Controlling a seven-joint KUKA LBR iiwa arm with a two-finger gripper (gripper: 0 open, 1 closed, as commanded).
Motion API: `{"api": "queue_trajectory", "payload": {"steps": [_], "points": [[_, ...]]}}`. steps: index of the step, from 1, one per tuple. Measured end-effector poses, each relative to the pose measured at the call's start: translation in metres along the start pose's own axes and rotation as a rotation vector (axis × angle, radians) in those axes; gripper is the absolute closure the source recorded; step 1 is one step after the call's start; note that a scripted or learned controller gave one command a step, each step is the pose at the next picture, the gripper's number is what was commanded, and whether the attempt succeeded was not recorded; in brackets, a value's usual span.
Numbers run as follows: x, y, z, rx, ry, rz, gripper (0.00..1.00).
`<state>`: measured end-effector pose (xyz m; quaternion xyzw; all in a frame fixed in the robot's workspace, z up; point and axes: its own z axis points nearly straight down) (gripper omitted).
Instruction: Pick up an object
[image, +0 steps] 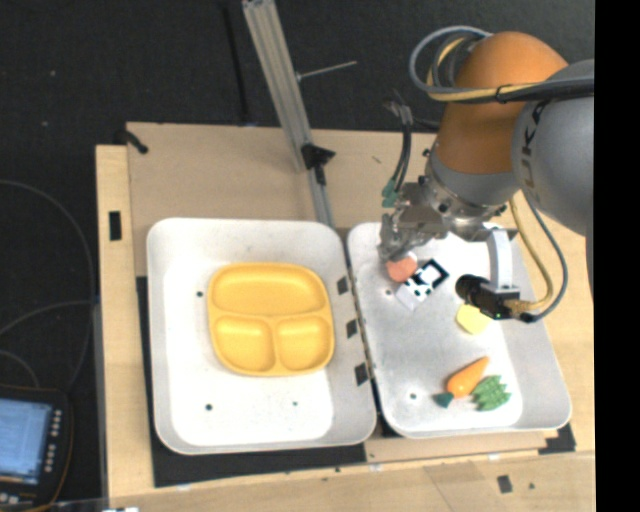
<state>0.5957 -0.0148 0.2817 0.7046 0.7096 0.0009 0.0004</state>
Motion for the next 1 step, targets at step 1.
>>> {"api": "queue_trajectory", "payload": {"steps": [1], "points": [[0.0595, 0.0084, 0.0052, 0.001, 0.000, 0.000, 1.00]]}}
